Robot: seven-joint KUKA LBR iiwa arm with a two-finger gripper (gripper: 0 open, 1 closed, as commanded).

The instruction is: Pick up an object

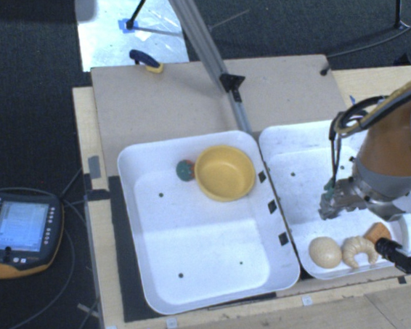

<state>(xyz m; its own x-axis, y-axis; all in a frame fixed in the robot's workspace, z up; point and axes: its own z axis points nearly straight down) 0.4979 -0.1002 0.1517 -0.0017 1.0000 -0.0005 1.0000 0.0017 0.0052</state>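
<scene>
Gripper low over the right bin, near its middle, reaching in from the right under the grey and orange arm. Fingers too small and dark to read: cannot tell whether spread or pressed together, and nothing seen between them.

Nearest things lie toward the bin's near edge, just below the gripper in the view: a pale egg, beside it to the right a curled croissant, then an orange piece partly tucked under the wrist. Egg roundish, slightly longer across the bin than along it; croissant arched, ends pointing down toward the rim. All three close together, egg and croissant touching or nearly so. Likely target the egg, being the closest and the least crowded on its left side; a short move toward the near rim and down should reach it.

Further off, in the left bin: a yellow bowl at the far right corner, a small green ball just beside it on the left. Well apart from the gripper, across the divide.

Bin floors smooth, white, shallow-walled. Bins set on a tan bench; dark floor around; a teach pendant at the left; a metal pole slanting in from the top.
</scene>
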